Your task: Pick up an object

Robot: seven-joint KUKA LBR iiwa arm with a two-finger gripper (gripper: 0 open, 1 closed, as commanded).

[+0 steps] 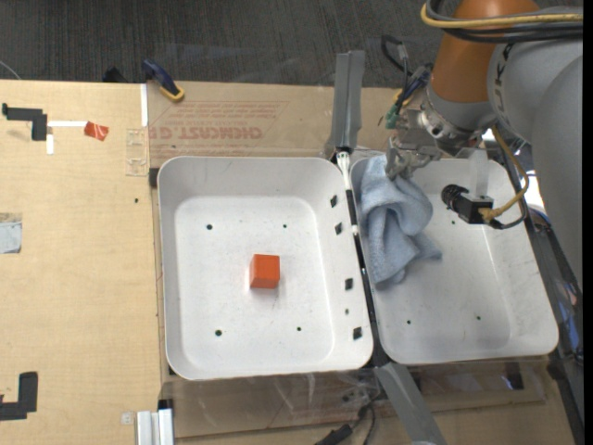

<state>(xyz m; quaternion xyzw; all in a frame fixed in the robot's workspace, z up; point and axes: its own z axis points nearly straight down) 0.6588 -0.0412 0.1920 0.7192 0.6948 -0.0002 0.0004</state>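
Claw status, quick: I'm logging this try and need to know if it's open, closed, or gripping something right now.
Claw: at the top of the blue cloth in the right bin; open or closed cannot be told.

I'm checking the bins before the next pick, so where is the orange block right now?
The orange block lies near the middle of the left bin, alone on its floor, well left of the blue cloth in the right bin.
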